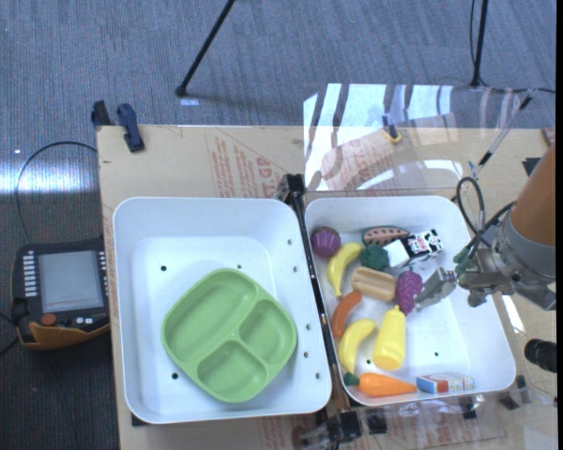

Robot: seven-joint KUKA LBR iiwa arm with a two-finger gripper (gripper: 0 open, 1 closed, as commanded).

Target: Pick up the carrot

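Observation:
The carrot (387, 385), orange with a small green top at its left end, lies flat along the near wall of the right bin (493, 340). My gripper (435, 286) hangs over the right half of that bin, reaching in from the right. It is well behind and to the right of the carrot, close to a purple bunch of grapes (408, 291). Its fingers stand open with nothing between them.
Around the carrot lie a yellow bottle (391, 337), a banana (355, 342), a small carton (445, 382), an orange sausage (345, 312) and a bread roll (373, 283). More toy food fills the bin's far part. A green divided plate (230, 334) sits in the left bin (131, 251).

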